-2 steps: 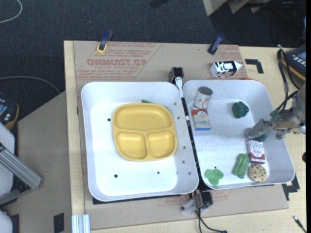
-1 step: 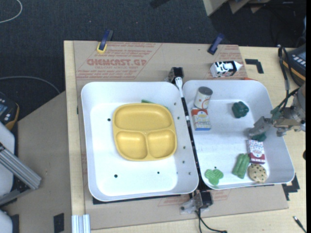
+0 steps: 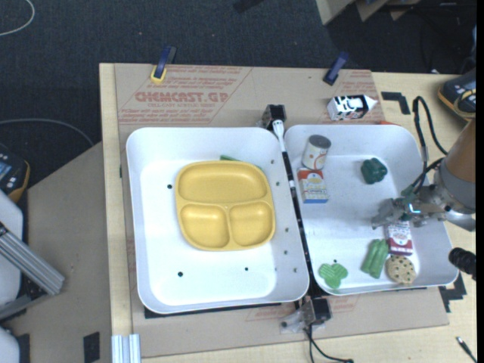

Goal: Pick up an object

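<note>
At the right bin's right side, low over its floor: my end effector [image 3: 392,214], reaching in from the right; I cannot tell how it stands, nor whether it grips anything. Just below it: red-and-white packet [image 3: 400,240], then round cookie [image 3: 401,269]. Beside those, to the left: green pickle-like piece [image 3: 374,258]; green leafy lump [image 3: 332,273] near the bottom edge. Above: dark green lump [image 3: 373,170]. Near the left wall of the right bin [image 3: 355,133]: can [image 3: 314,153], small carton [image 3: 314,187] under it. Left bin [image 3: 151,225]: yellow divided plate [image 3: 225,203]. On the surface [image 3: 113,203] beyond the bins: black-and-white item [image 3: 351,106].
</note>
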Tool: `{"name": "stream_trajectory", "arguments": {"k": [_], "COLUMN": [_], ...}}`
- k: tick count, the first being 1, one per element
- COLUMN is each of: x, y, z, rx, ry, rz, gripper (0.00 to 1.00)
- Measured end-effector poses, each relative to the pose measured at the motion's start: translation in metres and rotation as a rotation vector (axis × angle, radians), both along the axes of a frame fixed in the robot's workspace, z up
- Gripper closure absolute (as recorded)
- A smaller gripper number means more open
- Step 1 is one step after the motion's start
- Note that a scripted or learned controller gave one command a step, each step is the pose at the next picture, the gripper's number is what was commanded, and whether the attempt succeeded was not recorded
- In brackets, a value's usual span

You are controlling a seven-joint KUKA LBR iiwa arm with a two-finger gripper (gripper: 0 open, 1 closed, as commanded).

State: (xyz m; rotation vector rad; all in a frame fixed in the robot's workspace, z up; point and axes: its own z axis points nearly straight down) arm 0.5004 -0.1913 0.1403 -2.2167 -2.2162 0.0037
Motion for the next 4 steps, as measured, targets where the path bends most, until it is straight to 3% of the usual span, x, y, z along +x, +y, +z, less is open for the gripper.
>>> {"name": "stream_trajectory", "arguments": {"k": [1,2,4], "x": [0.001,0.003,0.007], "y": [0.000,-0.003,0.004], "z": [-0.051,-0.035,0.054], "rx": [-0.005,-0.012,-0.006], "ry": [-0.009,-0.018,-0.013], "rz": [0.000,-0.002,0.002], "gripper": [0.00,1.00,1.00]}}
